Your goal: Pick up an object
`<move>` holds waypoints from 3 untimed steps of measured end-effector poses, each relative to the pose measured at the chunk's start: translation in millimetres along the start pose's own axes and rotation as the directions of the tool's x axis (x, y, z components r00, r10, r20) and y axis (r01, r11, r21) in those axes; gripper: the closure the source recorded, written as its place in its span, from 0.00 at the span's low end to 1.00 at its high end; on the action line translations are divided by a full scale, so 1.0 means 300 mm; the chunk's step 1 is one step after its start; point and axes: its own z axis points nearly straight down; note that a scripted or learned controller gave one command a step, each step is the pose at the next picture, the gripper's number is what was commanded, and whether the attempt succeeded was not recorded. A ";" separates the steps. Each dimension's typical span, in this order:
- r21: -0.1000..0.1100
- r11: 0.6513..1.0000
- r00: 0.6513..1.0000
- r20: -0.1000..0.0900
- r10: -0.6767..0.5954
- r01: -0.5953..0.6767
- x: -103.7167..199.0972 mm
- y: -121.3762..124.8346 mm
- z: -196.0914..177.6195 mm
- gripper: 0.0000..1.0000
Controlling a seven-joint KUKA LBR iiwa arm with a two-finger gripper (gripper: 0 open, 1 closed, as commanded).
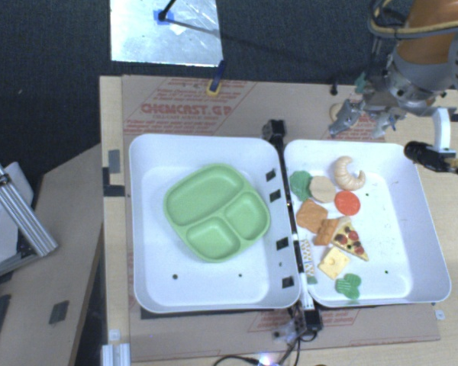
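Toy foods are lying clustered in the left half of the right bin (424,227): a croissant (348,171) at the top, a green leaf (299,181) and a pale round cookie (321,187) to its left, and a tomato slice (347,202) just below it. Under these are sitting a cracker (311,215), a pizza slice (349,239), a cheese wedge (333,263) and a green sprig (349,285) nearest the front wall. The gripper (360,117) is hanging above the bin's back rim, well apart from the foods, with nothing between its fingers; whether they are spread or closed is too blurred to tell. The left bin (149,204) is holding a green divided tray (216,212), tilted diagonally.
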 end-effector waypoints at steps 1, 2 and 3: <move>-0.011 1.000 1.000 0.001 -0.001 0.001 0.000 0.005 -0.025 0.00; -0.008 1.000 1.000 0.000 -0.001 0.001 0.013 0.018 0.181 0.00; -0.007 1.000 1.000 0.001 -0.003 0.003 0.019 0.039 0.384 0.00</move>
